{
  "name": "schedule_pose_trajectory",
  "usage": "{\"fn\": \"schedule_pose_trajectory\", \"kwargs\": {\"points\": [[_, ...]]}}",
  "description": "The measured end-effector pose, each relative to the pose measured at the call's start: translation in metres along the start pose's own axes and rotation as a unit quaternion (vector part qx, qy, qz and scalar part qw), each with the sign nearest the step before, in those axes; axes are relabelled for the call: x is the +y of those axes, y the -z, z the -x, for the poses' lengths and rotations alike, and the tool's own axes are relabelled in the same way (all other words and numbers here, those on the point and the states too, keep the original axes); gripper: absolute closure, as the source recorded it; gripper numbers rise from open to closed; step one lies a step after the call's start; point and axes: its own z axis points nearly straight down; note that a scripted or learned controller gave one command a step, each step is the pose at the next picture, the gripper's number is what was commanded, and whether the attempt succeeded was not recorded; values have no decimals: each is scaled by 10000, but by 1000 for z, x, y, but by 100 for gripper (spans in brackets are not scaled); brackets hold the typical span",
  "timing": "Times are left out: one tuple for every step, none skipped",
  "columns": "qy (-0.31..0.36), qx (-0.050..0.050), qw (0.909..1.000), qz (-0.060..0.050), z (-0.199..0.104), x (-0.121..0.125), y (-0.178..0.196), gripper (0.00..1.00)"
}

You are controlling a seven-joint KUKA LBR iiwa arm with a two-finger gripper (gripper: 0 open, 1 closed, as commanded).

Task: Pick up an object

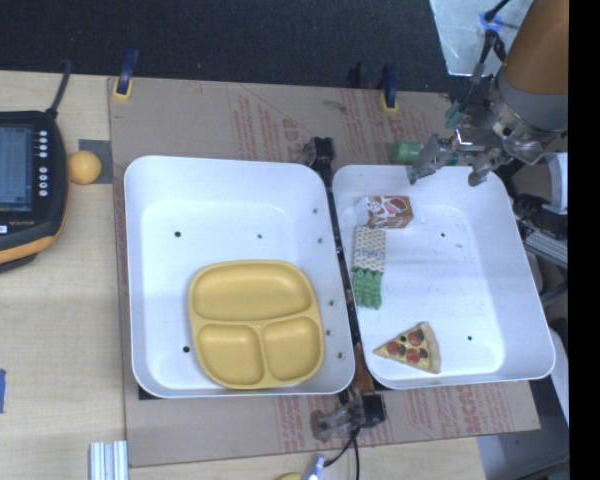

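Seen from above, the grey arm's pincer (450,166) hangs at the upper right of the frame, over the far rim of the right bin (480,278), its two fingers spread apart with nothing between them. Inside that bin, along its left wall, lie a small packet with red-and-white print (387,211) — its lettering too small to read — then a patterned block (369,251) and a green piece (366,288) just below it. A toy pizza slice (410,347) rests near the bin's lower edge. The left bin (160,218) carries a yellow divided tray (257,322) in its lower half. On the surface (40,368) at far left sit a handheld control pad (15,193) and a yellow ball (84,166) — red print on the brown cardboard sheet (230,118) beneath the bins cannot be made out.
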Motion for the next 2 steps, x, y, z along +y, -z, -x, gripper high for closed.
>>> {"fn": "schedule_pose_trajectory", "kwargs": {"points": [[16, 1, 10000, -16, -41, 14, -17, 100], [4, 2, 10000, -15, -23, 0, -12, 100]]}}
